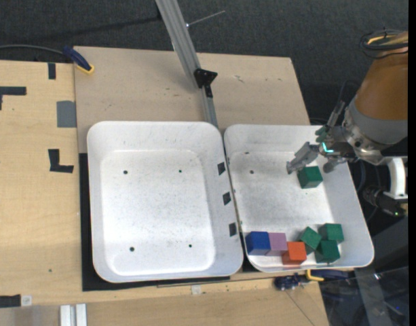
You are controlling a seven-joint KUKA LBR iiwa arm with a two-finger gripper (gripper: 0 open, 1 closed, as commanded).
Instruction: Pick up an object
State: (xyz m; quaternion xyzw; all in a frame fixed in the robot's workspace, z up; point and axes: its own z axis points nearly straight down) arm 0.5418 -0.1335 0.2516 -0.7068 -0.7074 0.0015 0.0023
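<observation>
Pale wooden surface [146, 87], two white bins side by side, and the jaws [315, 156] are over the right bin [275, 202], spread open, hanging just above a lone green block [310, 177] that sits near the bin's far right side, not yet between the fingers. For a clean pick I'd centre on that block, straddle its flat sides, drop low, then close. Well apart, a cluster crowds the near edge: blue block [258, 242], purple block [278, 242], orange block [296, 252], three more green blocks [324, 242].

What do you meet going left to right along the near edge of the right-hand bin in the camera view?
Blue block → purple block → orange block → a cluster of three green blocks, their order unclear.
</observation>
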